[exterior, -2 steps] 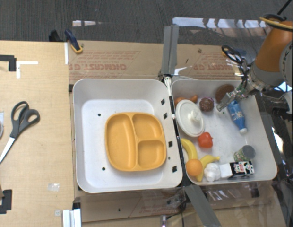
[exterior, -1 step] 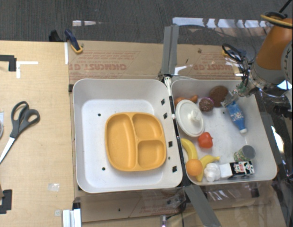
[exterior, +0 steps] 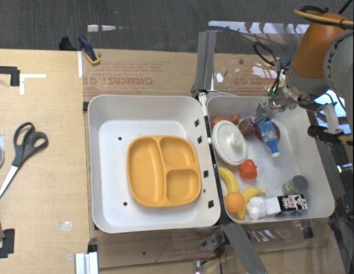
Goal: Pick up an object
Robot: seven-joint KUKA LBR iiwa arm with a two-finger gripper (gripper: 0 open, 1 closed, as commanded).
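The right bin [exterior: 314, 170] holds several small objects. A blue bottle [exterior: 270, 135] lies tilted near its back, with a dark purple item [exterior: 248, 128] just to its left. My gripper [exterior: 265, 113] hangs at the bottle's upper end, close over it or touching it. The arm's orange band [exterior: 314, 47] rises behind, at the view's right. Whether the bottle is gripped is hidden by the wrist. Further forward lie a round white lid [exterior: 230, 141], a red tomato [exterior: 248, 168], a banana [exterior: 229, 178] and an orange [exterior: 234, 201].
A yellow divided plate [exterior: 164, 170] fills the middle of the left bin [exterior: 103, 153]. A black-and-white box [exterior: 292, 203], a small grey can [exterior: 297, 184] and a white item [exterior: 256, 209] sit along the right bin's front. Scissors [exterior: 23, 147] lie on the bench at far left.
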